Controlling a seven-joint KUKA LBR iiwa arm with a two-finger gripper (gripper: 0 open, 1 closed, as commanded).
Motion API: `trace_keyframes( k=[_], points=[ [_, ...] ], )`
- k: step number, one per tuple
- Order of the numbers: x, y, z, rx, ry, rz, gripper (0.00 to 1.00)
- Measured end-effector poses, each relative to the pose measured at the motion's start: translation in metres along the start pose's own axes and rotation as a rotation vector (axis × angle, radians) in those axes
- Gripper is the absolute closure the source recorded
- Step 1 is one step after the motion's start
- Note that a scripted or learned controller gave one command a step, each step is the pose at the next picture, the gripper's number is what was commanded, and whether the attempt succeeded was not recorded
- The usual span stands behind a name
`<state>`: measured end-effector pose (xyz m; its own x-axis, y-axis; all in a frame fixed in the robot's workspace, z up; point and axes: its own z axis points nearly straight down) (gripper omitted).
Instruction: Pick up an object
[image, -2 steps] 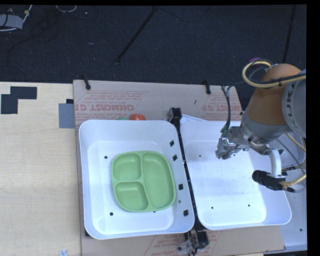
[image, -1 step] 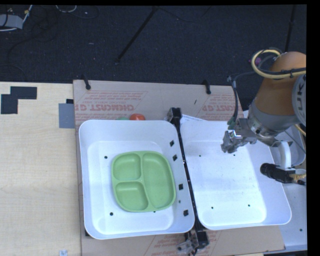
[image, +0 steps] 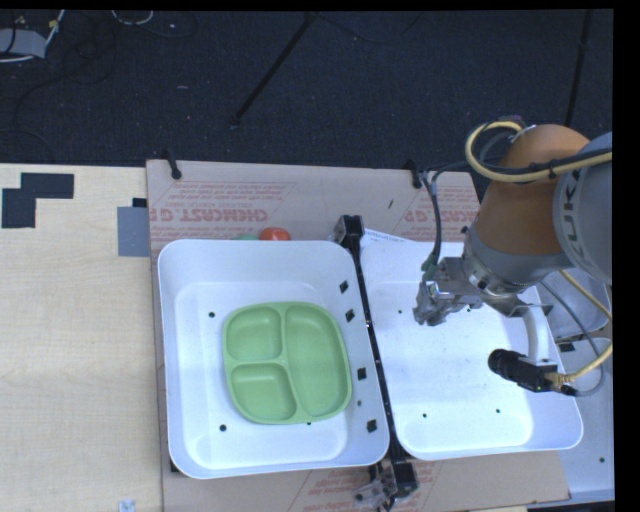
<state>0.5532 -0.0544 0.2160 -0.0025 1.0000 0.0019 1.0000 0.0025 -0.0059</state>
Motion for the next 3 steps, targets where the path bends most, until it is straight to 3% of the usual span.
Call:
trace_keyframes(
  k=[2,3],
  points=[
    [0.091,-0.021,-0.008,0.0,0.0,-0.001,1.0],
    [0.143,-0.046,0.0,0.001,-0.001,-0.001,1.0]
  ],
)
